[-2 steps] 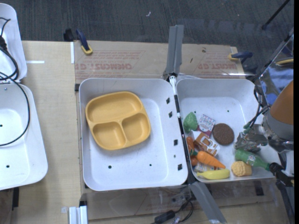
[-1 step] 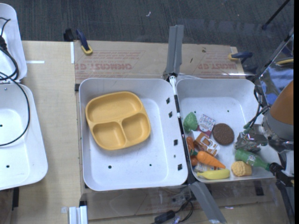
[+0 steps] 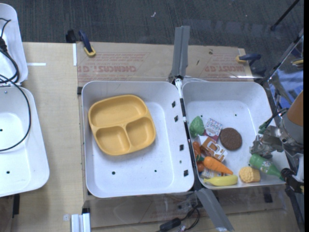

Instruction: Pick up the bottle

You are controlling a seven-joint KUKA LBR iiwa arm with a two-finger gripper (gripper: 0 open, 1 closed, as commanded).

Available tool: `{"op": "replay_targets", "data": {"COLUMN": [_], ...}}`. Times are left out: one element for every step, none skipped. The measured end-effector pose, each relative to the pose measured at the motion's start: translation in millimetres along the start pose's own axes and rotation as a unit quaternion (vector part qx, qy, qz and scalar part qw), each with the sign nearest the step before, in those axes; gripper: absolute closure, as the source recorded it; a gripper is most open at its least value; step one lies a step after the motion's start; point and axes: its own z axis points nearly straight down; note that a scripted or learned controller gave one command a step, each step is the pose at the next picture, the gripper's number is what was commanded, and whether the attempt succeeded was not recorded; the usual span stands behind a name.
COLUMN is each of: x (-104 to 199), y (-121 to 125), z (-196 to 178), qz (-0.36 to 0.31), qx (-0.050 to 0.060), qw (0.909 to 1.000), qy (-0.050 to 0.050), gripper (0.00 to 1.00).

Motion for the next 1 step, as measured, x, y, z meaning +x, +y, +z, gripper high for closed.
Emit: {"op": "replay_targets", "data": {"x": [2.6], "y": [-1.0], "z": [18.5], "qz": [0.029], "qx": [0.003], "qw": [0.9996], "qy": [0.003], "gripper": [0.00]}}
